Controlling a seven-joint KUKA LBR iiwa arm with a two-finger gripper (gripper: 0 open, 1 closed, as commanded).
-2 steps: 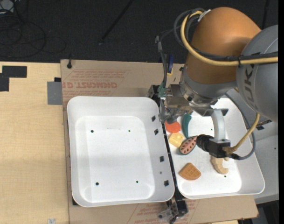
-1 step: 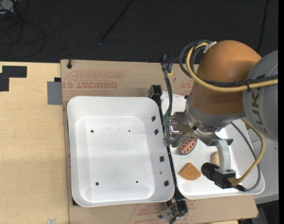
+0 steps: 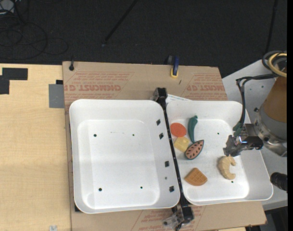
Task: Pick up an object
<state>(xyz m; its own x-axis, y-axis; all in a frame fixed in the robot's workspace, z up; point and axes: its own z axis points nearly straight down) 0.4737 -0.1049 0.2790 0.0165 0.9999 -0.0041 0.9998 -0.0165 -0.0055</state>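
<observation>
Camera view shows nothing lifted yet: the end effector (image 3: 231, 147) hangs just above the beige toy (image 3: 227, 168) in the right bin (image 3: 254, 189); its grip cannot be told.

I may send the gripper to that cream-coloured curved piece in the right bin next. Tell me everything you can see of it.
The cream curved piece looks like a small toy banana or croissant, matte, probably plastic or foam. It lies flat on the floor of the right bin, curving down from its upper end. The gripper hangs just above its upper end; contact can't be judged. The orange wedge lies apart to its left.
</observation>
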